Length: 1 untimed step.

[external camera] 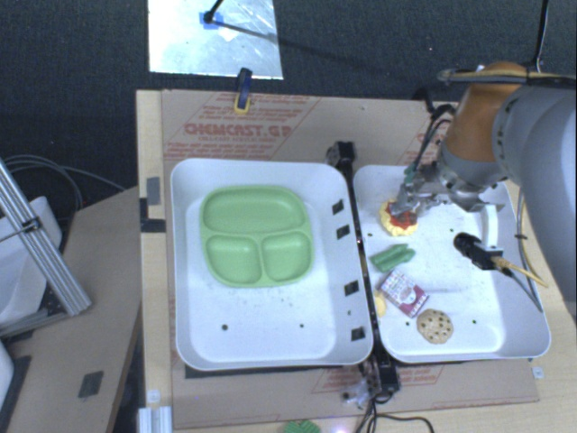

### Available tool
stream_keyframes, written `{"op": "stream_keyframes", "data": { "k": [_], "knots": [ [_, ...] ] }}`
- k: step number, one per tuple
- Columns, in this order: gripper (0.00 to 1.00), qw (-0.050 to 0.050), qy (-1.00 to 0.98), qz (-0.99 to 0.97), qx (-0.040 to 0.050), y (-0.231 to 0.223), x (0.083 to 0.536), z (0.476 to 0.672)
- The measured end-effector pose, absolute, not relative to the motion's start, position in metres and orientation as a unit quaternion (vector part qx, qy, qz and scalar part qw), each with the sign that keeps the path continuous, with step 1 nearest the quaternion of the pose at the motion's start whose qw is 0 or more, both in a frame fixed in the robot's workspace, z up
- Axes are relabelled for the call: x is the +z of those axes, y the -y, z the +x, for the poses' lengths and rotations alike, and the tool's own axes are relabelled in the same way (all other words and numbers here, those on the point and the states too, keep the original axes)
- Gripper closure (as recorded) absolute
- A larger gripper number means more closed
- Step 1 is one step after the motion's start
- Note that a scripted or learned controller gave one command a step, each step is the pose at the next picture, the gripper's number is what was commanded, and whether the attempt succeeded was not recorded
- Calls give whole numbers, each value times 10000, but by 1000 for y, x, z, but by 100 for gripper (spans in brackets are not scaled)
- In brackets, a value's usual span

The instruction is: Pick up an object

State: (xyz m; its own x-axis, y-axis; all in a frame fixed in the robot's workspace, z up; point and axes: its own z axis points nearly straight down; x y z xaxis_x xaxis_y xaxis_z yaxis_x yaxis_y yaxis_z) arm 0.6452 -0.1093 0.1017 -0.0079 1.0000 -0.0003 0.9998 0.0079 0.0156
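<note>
Gripper (406, 204) low over yellow-red toy (399, 219) near right bin (518, 332) far-left corner; finger state unclear; green pod (391, 258), packet (402, 292), cookie (435, 326) along left edge; centre open; green tray (257, 235) in left bin (194, 332).

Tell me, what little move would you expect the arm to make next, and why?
Probably a short, straight lift to test the grasp. The gripper is down in the right bin, right over the yellow and red toy, but whether it actually holds it cannot be seen from this slant. The green pod lies close below, so going straight up should avoid knocking it.
</note>
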Motion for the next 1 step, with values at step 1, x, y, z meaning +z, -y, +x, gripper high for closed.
{"op": "stream_keyframes", "data": {
  "k": [1],
  "knots": [
    [100, 5, -7102, 7040, 17, 47, 189, 604]
  ]
}}
